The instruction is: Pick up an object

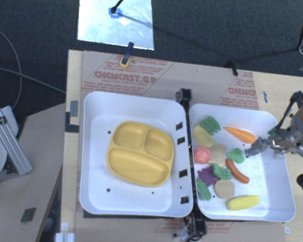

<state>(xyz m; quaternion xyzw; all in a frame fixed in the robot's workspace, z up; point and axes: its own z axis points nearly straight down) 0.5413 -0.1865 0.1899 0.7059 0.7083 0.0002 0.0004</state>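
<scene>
Gripper (pixel 255 147) hovers over right bin (pixel 279 188), just below toy carrot (pixel 240 134); finger opening cannot be told, nothing visibly held; carrot long axis runs left-right; red sausage (pixel 237 170) lies lower-left, slanted.

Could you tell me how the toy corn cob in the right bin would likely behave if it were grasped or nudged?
The corn cob looks like moulded plastic, so probably stiff and light. Its rounded shape suggests it could roll when nudged.

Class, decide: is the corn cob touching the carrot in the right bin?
Apart. The camera view shows the corn cob at the bin's near edge and the carrot far up it, with other toy foods between.
</scene>
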